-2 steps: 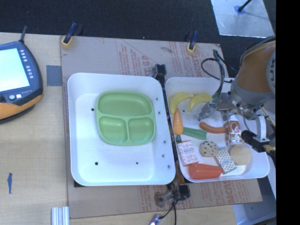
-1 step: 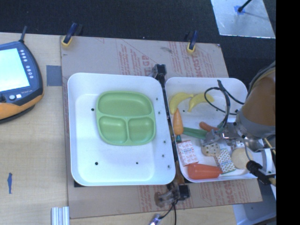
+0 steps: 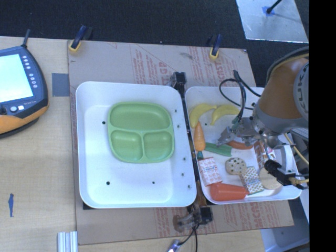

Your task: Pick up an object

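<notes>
My gripper (image 3: 230,135) hangs low in the right bin (image 3: 220,92), under the grey and orange wrist. It sits just above a green stick-shaped piece (image 3: 217,149) and a small red piece (image 3: 242,145). Around it lie two yellow bananas (image 3: 201,112), an orange carrot (image 3: 199,136), a spotted cookie (image 3: 235,166), a red and white packet (image 3: 209,170), a checkered packet (image 3: 252,181) and a long red-orange vegetable (image 3: 228,191). The wrist hides part of the bin's right side.
The left bin (image 3: 89,156) holds a green divided plate (image 3: 140,131). A black clamp (image 3: 179,80) sits between the bins at the back. A tablet-like pendant (image 3: 18,91) lies at the far left of the bench. A black cable (image 3: 233,91) loops over the right bin.
</notes>
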`<state>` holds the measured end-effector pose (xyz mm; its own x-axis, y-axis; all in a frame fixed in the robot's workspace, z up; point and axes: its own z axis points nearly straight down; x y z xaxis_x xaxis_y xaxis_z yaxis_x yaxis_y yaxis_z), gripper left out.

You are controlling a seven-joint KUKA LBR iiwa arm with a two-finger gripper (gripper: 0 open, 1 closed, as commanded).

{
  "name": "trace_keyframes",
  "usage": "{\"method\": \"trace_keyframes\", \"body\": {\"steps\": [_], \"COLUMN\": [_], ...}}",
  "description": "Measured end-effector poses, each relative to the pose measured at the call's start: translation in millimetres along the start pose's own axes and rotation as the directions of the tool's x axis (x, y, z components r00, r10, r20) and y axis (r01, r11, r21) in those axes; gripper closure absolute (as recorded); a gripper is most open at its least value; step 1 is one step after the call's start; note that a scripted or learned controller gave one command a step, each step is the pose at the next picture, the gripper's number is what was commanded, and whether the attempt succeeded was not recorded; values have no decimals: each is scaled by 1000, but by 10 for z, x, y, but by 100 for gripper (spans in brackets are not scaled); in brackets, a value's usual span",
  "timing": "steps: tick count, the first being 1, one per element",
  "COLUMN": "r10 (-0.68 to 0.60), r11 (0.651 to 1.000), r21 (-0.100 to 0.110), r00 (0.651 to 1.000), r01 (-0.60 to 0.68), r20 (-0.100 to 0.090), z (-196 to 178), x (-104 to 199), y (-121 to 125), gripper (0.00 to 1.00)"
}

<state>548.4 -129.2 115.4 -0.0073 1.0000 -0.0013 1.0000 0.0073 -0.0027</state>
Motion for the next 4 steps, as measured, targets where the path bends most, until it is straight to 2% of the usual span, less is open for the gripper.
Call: {"method": "trace_keyframes", "body": {"steps": [1, 2, 3, 4], "r10": [1, 1, 3, 1], "r11": [1000, 1000, 1000, 1000], "r21": [0, 2, -1, 2], "r00": [1000, 1000, 1000, 1000], "r01": [-1, -1, -3, -1], "r20": [0, 1, -1, 1], "z": [238, 239, 155, 240], "x": [285, 134, 338, 72], "y": [611, 268, 563, 113], "gripper": [0, 0, 0, 0]}}
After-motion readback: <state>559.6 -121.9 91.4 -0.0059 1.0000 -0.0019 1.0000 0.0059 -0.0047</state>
